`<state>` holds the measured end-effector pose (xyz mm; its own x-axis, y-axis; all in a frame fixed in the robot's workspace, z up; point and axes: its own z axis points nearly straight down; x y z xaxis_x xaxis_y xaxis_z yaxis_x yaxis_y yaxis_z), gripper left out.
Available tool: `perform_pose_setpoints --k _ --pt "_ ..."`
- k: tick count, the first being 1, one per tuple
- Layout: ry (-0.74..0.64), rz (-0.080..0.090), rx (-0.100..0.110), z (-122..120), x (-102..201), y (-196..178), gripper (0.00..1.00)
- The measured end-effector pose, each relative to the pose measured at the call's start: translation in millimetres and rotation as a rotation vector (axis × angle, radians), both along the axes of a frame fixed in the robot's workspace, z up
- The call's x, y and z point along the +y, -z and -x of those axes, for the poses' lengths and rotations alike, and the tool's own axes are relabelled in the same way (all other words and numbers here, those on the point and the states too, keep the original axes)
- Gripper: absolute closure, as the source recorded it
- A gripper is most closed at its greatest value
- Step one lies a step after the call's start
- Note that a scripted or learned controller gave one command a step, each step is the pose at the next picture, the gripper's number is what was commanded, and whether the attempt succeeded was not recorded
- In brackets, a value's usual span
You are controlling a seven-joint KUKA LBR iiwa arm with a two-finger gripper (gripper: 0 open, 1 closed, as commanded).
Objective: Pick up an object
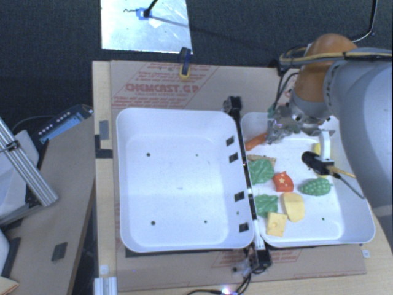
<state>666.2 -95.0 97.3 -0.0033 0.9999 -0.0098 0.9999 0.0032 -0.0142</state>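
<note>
The right white bin (350, 226) holds several toy foods. An orange carrot-like piece (254, 142) lies at its far left corner. A green leafy piece (261, 169), a small red piece (283, 182) and a bumpy green piece (316, 187) sit mid-bin. Nearer the front lie another green piece (266, 203), a yellow rounded piece (295, 207) and a yellow block (276, 224). My gripper (274, 133) is low over the bin's far end, just right of the carrot-like piece and close to its end. I cannot see anything held.
The left white bin (132, 128) adjoins the right one, with black clips (233, 158) along the shared wall. Both rest on a cardboard sheet (159, 85). The grey arm (362, 103) covers the bench's right side. A shiny plate (144, 17) lies beyond.
</note>
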Motion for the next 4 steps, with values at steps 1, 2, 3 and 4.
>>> perform_pose_setpoints --k 1,2,3,4 --pt "0.003 -0.011 -0.010 71 7 -1 1.00" --pt "0.000 -0.010 -0.015 68 11 13 1.00" --pt "-0.002 -0.009 -0.021 15 8 12 1.00" --pt "-0.003 -0.009 -0.021 16 8 1 1.00"
